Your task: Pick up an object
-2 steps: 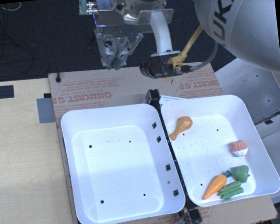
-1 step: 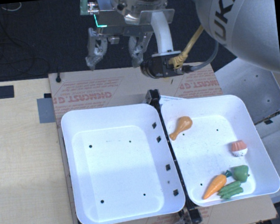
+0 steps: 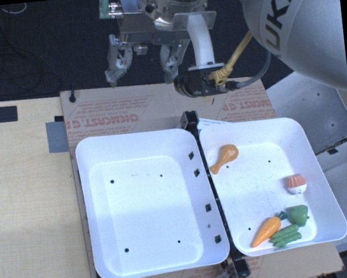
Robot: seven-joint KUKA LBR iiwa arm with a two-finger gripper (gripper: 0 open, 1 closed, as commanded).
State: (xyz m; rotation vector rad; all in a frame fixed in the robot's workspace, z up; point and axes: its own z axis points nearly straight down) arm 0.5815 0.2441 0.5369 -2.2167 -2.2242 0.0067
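— How is the pincer (image 3: pixel 143 64) seen?

— It is seen at the top of the view, raised above the far edge of the desk (image 3: pixel 25 202), beyond both bins; its two fingers (image 3: pixel 117 64) are spread apart, pointing down, and nothing is held between them or touched by them; a gap of dark background is visible between the fingers.

— And the things to be picked up?

— All are found in the right bin (image 3: pixel 317 169); a tan drumstick (image 3: pixel 224 158) is laid near the bin's far left corner, its thin end pointed toward the divider between the bins; a small pink-and-white cupcake (image 3: pixel 295 183) is set near the right wall; along the near wall a carrot (image 3: pixel 266 230) is laid at a slant, with a green pepper (image 3: pixel 298 214) just beside its leafy end and a green pea pod (image 3: pixel 286 236) just beside it on the near side; whether these three touch cannot be told.

— And the left bin (image 3: pixel 94 206)?

— Only its white floor with a few small dark holes is seen; it is placed edge to edge with the right bin on a brown cardboard sheet (image 3: pixel 133 112).
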